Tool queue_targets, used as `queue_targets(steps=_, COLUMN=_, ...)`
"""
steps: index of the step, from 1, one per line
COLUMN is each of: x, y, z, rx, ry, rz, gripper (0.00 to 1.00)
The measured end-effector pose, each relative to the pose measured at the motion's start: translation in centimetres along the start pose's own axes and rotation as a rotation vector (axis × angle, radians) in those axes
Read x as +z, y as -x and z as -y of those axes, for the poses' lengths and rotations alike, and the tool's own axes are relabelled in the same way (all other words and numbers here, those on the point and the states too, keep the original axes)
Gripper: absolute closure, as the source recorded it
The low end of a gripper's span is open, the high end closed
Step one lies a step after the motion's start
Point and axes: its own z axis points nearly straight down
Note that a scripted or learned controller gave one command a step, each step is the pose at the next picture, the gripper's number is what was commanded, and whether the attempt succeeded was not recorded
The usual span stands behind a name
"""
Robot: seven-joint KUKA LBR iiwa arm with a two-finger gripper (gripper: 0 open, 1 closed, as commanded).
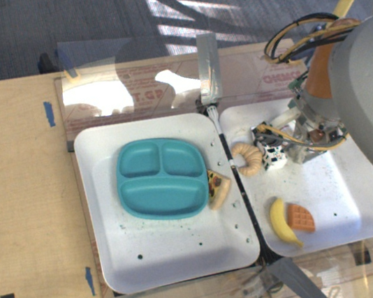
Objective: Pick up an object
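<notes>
A: Largest first. We log the pale wooden table (23, 229), then the grey arm with the orange band (368, 93) coming in from the right, then the left shallow white bin (120, 262) and the right shallow white bin (355, 223).

B: In the left bin we have the teal three-compartment plastic plate (162, 178), with a small tan toy food wedge (217, 187) touching its right edge.

A: In the right bin, the yellow toy banana (281, 221) sits touching the orange waffle-textured toy piece (300, 218) at the near side. Up by the divider we mark a beige ring-shaped toy pastry (248, 158) and, just beside it, a small black-and-white toy figure (271, 154).

B: The pincer (293, 151) is down low in the right bin, cables around it. Open or closed, we cannot tell.

A: Key relation: the figure lies just left of the pincer and the ring further left. We judge the figure the likely target. The banana's long axis runs roughly front to back, well apart, nearer us.
</notes>
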Motion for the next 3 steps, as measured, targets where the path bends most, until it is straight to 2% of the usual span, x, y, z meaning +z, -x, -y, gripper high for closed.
queue_targets(steps=1, x=0.1, y=0.2, z=-6.5, rx=0.012, ry=0.005, rz=0.003, gripper=1.0)
queue_targets(steps=2, x=0.2, y=0.1, z=-6.3, rx=0.009, ry=0.003, rz=0.004, gripper=0.0)
queue_targets(steps=3, x=0.2, y=-3.5, z=0.3, rx=0.002, ry=0.003, rz=0.0, gripper=0.0)
